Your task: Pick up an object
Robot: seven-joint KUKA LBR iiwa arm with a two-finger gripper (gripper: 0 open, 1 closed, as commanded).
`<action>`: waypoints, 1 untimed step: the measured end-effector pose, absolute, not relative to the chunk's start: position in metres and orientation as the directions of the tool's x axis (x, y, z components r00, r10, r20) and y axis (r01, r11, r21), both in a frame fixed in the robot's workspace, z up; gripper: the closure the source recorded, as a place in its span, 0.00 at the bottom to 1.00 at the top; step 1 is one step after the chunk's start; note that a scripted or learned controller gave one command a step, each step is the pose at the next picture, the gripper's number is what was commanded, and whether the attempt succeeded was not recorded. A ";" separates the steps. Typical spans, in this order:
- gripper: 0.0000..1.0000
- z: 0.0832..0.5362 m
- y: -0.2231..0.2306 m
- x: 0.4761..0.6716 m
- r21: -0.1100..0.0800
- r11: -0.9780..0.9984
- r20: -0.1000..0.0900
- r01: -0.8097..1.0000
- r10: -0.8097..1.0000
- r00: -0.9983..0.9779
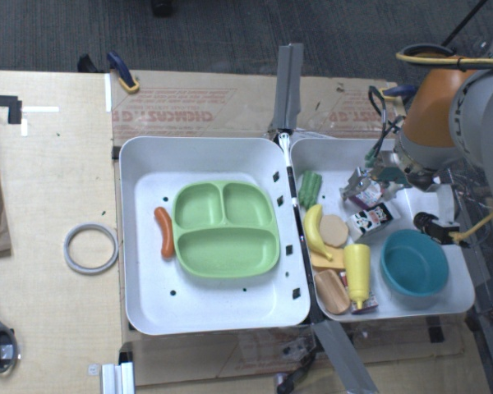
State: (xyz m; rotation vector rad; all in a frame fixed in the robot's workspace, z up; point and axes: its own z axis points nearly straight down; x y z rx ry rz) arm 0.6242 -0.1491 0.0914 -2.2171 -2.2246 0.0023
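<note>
The gripper (368,189) hangs low in the right bin (460,302); I cannot tell its state. A small black-and-white carton (370,218) lies just below it, the banana (314,232) to the left, the blue bowl (413,263) lower right.

Right bin: banana (313,230), yellow bottle (357,274) upright-ish near edge, green cucumber (310,189) far-left, teal bowl (413,262) right. Left bin: green divided plate (226,229) centre, hot dog (164,232) at its left.
</note>
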 end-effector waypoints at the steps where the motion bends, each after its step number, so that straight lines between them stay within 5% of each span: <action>1: 1.00 0.101 -0.151 0.623 -0.006 0.000 0.000 1.000 1.000 0.000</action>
